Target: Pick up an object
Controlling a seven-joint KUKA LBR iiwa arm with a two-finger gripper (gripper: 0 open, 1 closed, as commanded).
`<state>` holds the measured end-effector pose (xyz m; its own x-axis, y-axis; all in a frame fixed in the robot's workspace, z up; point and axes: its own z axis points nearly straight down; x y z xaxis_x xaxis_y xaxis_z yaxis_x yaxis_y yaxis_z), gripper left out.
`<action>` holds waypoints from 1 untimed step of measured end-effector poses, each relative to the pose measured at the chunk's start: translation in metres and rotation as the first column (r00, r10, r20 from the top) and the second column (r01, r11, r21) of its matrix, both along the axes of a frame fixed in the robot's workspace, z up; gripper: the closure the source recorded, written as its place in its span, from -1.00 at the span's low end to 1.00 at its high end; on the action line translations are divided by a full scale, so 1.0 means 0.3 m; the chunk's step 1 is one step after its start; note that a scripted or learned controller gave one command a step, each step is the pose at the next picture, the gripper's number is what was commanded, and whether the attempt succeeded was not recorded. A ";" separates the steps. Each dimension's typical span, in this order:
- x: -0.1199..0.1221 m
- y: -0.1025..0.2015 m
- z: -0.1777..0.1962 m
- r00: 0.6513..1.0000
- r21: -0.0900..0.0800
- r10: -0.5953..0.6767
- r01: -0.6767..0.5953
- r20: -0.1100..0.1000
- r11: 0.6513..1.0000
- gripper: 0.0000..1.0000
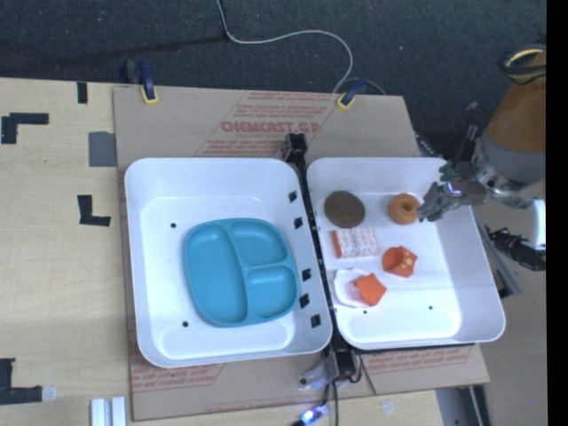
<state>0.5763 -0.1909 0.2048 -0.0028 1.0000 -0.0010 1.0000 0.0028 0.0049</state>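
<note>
The right bin (461, 318) holds a brown round patty (343, 209), a small tan doughnut (404, 209), a pink-and-white packet (354, 242), an orange-red fries carton (399, 262) and an orange block (370, 288) lying on a white wrapper. My gripper (437, 201) hangs at the bin's right rear, just right of the doughnut and close to it. Nothing shows between its dark fingers. The grey arm with its orange band (524, 118) comes in from the right edge.
The left bin (146, 238) carries a blue divided plate (240, 269). Both bins rest on a cardboard sheet (257, 127) clamped at the back. A white cable (293, 38) runs over the dark floor behind.
</note>
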 end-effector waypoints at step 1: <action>0.002 0.003 0.027 1.000 0.002 -0.001 0.001 -0.005 1.000 1.00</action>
<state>0.5769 -0.1900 0.2127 -0.0019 1.0000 0.0006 1.0000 0.0019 0.0003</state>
